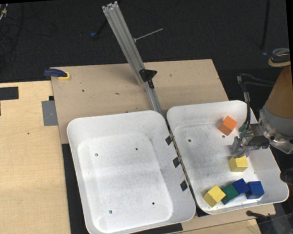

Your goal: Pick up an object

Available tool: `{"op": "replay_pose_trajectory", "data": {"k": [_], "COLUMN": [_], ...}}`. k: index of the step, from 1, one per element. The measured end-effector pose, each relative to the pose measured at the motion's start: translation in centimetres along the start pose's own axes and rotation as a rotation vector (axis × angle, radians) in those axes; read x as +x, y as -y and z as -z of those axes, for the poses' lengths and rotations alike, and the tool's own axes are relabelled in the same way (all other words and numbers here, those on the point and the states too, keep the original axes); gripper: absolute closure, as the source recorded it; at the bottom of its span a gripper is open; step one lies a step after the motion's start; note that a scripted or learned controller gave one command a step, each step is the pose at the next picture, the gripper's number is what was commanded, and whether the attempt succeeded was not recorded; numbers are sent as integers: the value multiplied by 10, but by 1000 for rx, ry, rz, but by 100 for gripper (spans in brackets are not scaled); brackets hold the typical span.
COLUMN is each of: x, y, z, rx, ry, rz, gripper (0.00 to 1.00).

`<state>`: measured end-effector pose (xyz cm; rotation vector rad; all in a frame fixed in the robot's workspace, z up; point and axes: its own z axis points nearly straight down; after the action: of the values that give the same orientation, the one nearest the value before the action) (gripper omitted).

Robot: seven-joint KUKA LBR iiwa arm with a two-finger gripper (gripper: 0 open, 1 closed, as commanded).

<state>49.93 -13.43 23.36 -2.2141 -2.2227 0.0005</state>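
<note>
Two shallow white bins of smooth, faintly speckled plastic with rounded corners are seen side by side on the pale wooden bench. In the right bin, small matte cubes are scattered: an orange cube near the far edge, a yellow cube at mid-bin, and along the near edge a second yellow cube, a green block and two blue cubes packed together. The hand is poised just above the mid-bin yellow cube; whether it is clenched or released cannot be told. The left bin shows only its speckled floor.
</note>
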Motion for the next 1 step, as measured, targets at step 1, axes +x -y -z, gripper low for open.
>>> {"op": "replay_pose_trajectory", "data": {"k": [1], "x": [50], "y": [-6], "z": [9], "rx": [-2], "ry": [0], "rz": [1], "gripper": [100]}}
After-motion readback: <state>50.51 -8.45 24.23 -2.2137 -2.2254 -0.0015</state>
